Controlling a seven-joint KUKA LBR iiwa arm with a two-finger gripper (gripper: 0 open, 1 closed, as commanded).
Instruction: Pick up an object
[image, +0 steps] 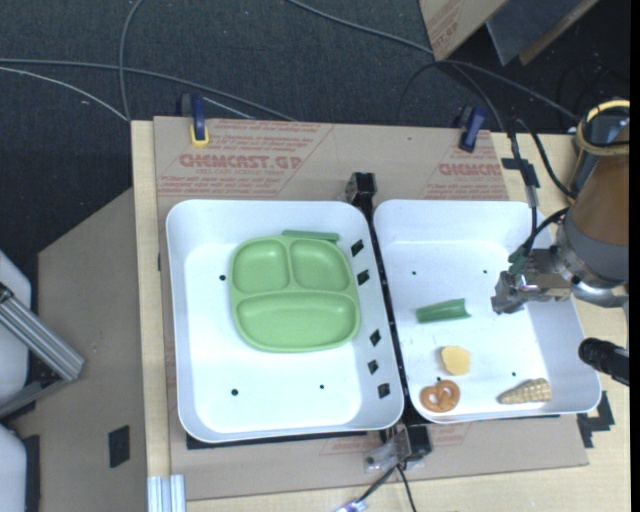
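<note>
A dark floor with loose cables is seen round a pale worktop (250, 150), on which two shallow white bins are set side by side. The gripper (508, 296) is held low over the right bin (440, 225), near its right wall; whether it is apart or together can't be told, and nothing is seen clamped in it.

Working outward: just left of the gripper a green pod-like piece (441, 311) is lying, close but apart. Further down, a small yellow piece (456, 359) is found, with a pretzel (440, 396) below it near the front rim, and a corn-like cone (526, 391) toward the front right corner. In the left bin (200, 300) a green divided plate (294, 294) is lying, w/ a green strip at its top edge.

Progress: judged as early, approx. at the approach stage. No object has been lifted yet; descent, grasp and lift are all left. The green pod is judged the likeliest target, being nearest.

Room: open floor is left around the pod on all sides. The cone and pretzel are crowded by the front rim, so less clearance is expected there.
</note>
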